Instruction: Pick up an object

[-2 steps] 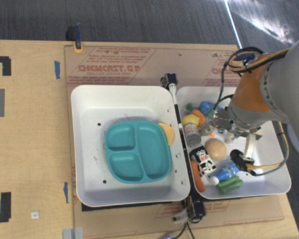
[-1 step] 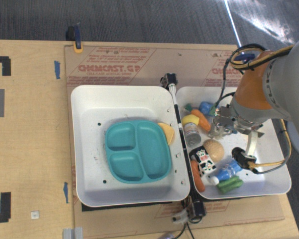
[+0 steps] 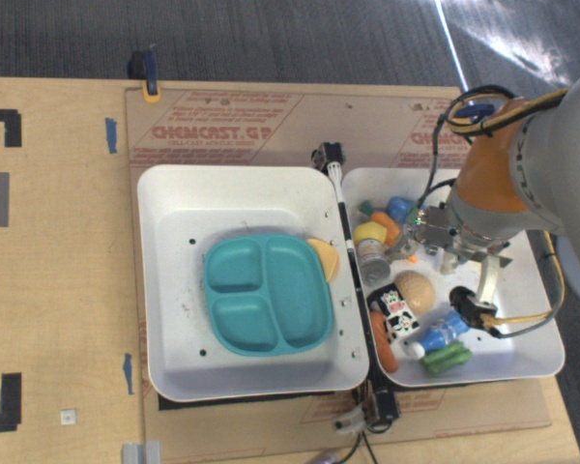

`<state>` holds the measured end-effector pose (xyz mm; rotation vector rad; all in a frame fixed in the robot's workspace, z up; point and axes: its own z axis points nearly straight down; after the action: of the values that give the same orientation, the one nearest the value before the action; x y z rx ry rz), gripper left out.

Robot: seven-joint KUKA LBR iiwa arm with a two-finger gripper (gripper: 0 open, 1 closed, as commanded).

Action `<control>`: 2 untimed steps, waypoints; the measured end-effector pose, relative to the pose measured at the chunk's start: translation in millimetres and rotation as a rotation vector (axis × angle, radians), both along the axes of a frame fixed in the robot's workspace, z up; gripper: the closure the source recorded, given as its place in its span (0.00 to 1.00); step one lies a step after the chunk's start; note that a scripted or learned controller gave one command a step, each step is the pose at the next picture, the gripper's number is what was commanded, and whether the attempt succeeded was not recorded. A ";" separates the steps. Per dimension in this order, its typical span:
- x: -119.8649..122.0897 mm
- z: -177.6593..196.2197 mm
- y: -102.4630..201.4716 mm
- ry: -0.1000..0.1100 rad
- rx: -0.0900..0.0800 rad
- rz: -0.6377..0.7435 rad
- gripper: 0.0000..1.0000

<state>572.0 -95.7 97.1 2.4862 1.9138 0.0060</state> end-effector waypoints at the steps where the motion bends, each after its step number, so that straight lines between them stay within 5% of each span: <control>1: 59.6 -11.5 0.7 0.004 0.001 -0.150 0.00; 2: 67.0 -11.6 -60.6 0.010 0.010 0.006 0.00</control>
<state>638.9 -156.3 85.5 2.4909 1.9300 0.0036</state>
